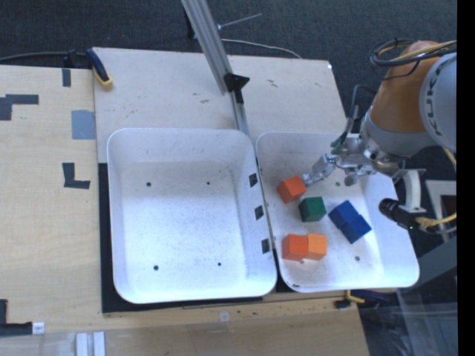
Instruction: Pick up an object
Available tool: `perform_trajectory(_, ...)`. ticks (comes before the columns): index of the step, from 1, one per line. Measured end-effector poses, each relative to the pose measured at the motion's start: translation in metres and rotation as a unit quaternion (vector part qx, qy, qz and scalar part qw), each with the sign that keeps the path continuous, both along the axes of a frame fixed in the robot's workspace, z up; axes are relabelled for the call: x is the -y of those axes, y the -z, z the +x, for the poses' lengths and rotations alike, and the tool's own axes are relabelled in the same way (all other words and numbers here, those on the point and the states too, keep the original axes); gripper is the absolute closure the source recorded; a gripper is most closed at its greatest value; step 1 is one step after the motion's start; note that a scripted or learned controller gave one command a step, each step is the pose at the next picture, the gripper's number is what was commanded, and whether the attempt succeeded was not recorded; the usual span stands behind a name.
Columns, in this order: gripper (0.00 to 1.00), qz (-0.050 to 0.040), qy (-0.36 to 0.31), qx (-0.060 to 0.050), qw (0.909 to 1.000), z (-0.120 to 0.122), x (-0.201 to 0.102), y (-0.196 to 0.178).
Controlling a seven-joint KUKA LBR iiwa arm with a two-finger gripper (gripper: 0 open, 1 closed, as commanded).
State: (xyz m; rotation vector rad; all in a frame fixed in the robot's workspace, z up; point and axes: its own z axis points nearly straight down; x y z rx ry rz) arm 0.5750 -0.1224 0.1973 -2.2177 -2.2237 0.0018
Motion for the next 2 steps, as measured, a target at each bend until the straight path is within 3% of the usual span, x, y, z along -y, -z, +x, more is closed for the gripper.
perform_trajectory(1, 0.00, 0.0006, 0.000, -0.003, 1.0000, 0.019, -0.014, 0.103)
perform_trajectory(2, 1.00, 0.0004, 0.000, -0.001, 1.0000, 0.020, -0.014, 0.089)
